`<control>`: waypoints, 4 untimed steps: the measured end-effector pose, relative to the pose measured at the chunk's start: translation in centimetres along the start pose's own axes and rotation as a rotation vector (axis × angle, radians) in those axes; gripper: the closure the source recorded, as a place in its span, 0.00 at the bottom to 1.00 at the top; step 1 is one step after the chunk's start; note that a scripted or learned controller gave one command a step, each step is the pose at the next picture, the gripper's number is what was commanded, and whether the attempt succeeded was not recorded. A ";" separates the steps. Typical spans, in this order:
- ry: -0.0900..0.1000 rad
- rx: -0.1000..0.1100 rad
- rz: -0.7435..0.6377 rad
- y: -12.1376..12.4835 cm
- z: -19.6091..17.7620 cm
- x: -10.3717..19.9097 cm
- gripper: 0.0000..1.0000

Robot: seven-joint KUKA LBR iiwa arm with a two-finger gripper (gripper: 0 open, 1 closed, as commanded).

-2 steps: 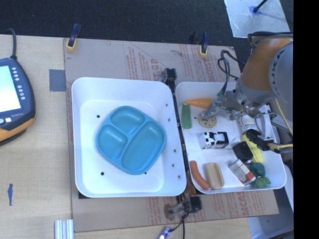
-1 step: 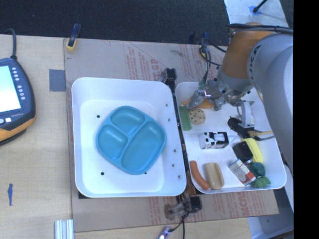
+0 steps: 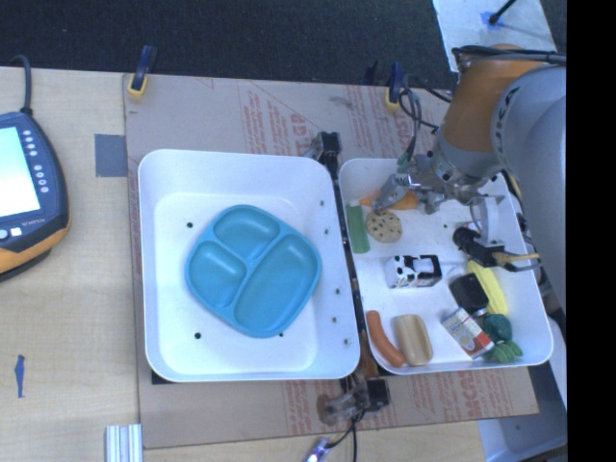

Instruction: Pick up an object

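The big grey arm with the orange band (image 3: 500, 114) comes in from the right and reaches down into the far part of the right white bin (image 3: 539, 354). Its gripper (image 3: 409, 192) is low there, just above a small orange thing (image 3: 406, 201) and next to a round brown cookie with dark spots (image 3: 383, 225).

Many small things lie in the right bin. A green flat stick (image 3: 358, 229) lies along the left wall. A black and white toy cow (image 3: 414, 270) sits in the middle. Near the front lie a red hot dog (image 3: 384, 339) and a tan bread bun (image 3: 414, 339), side by side. On the right are a yellow corn cob (image 3: 491, 290) and a green leafy bunch (image 3: 500, 335).

The left white bin (image 3: 164, 354) holds a blue plastic plate with three parts (image 3: 252, 269) in its middle.

An orange and black control pad (image 3: 24, 191) lies on the bench at the far left.
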State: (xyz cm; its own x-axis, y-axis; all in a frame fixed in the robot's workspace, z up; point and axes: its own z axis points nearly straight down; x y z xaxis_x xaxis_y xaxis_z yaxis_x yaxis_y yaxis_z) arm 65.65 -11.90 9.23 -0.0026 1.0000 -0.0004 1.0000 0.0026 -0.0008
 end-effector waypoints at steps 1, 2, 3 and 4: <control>0.001 0.005 -0.002 0.0 0.0 2.2 0.00; 0.000 0.009 -0.004 -0.1 -1.0 2.1 1.00; -0.001 -0.002 -0.003 -5.4 -0.2 -0.6 1.00; -0.001 0.001 -0.002 -5.5 0.0 -0.6 0.00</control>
State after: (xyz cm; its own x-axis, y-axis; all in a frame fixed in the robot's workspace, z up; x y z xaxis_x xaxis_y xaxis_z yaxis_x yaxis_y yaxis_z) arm 60.12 -12.53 9.22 -0.0046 1.0000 -0.0011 1.0000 0.0046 -0.0022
